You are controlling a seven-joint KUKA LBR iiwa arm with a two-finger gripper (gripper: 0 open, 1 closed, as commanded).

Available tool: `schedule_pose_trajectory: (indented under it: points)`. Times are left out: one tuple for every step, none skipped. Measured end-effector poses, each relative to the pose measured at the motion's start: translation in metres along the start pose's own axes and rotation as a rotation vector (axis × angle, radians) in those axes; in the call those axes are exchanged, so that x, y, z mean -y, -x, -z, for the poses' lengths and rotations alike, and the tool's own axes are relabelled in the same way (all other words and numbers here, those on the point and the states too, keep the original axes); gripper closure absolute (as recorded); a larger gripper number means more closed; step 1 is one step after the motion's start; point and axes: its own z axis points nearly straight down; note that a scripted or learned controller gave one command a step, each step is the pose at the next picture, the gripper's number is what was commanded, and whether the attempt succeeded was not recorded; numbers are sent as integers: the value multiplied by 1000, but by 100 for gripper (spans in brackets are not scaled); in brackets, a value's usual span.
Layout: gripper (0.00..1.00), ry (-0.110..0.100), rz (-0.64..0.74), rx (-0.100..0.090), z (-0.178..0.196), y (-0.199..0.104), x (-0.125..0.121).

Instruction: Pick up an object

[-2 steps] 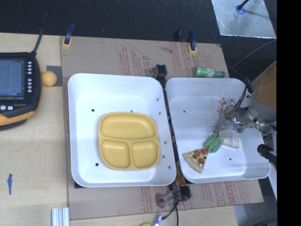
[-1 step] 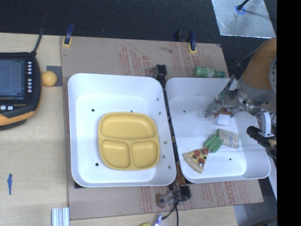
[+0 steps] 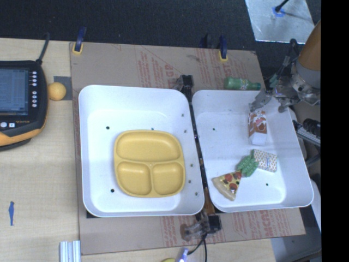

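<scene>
My gripper [image 3: 271, 102] hovers at the far right corner of the right bin [image 3: 218, 146], its two fingers spread open with nothing between them. Just in front of it a red and white carton [image 3: 257, 127] lies on the bin floor. Nearer the front of the same bin are a white patterned box [image 3: 266, 160], a green toy [image 3: 247, 166] touching it, and a pizza slice [image 3: 228, 185]. A yellow divided plate [image 3: 148, 162] rests in the left bin [image 3: 98, 113].
A green bottle [image 3: 242, 83] lies on the cardboard just behind the right bin. A teach pendant [image 3: 16, 105] and an orange ball [image 3: 56, 90] sit on the bench at far left. Clamps hold the cardboard's far edge.
</scene>
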Motion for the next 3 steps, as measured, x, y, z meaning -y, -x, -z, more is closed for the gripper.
schedule_pose_trajectory:
  points:
    - [0, -4, 0, 0, -59, 0, 4]
    - [0, -2, 1, 1, -69, 0, 0]
    - [100, -2, 3, 1, -58, 0, -1]
